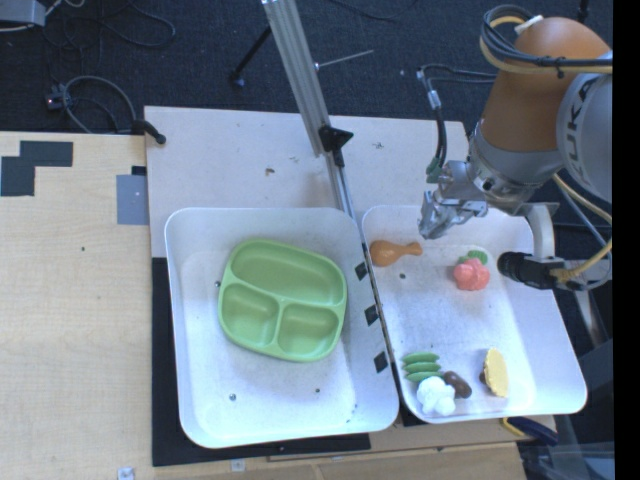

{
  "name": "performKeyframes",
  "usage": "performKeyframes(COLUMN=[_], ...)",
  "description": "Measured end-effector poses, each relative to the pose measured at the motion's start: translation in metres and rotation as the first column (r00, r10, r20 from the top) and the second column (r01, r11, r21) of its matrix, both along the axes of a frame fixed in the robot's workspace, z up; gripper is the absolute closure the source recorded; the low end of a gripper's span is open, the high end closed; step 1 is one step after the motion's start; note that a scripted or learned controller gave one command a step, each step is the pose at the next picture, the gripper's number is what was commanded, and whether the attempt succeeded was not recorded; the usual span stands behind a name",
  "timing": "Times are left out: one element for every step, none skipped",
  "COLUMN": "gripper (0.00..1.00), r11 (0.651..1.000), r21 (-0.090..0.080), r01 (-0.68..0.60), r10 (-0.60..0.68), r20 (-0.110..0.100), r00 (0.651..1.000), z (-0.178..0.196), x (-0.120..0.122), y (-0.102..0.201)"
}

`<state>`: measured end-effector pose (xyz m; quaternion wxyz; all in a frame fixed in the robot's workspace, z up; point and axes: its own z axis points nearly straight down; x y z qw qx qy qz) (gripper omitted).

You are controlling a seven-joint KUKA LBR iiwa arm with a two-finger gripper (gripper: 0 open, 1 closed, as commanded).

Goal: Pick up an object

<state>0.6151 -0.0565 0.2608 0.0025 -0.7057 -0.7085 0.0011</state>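
My gripper (436, 224) hangs over the far edge of the right bin (560, 368), just right of and above an orange chicken drumstick (393, 252). Nothing shows between its fingers. A red strawberry (471, 272) lies to the gripper's lower right. At the near end of the same bin lie a green pea pod (420, 365), a white piece (435, 395), a small brown piece (458, 383) and a yellow corn cob (495, 372).
The left bin (195, 368) holds a green divided plate (283, 299). A slanted metal rail (310, 88) runs from the back down to the divider between the bins. Wooden bench top lies at the left.
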Motion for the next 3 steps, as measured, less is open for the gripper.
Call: performKeyframes(gripper=[1.00,1.00,1.00], r11=[1.000,1.000,1.000], r21=[0.000,0.000,-0.001], r01=[0.000,0.000,0.001], r10=[0.000,0.000,-0.001], r20=[0.001,0.000,-0.001], r00=[1.000,1.000,1.000], z=[0.000,-0.004,-0.025], x=[-0.008,-0.011,-0.027], y=[0.045,0.101,0.142])
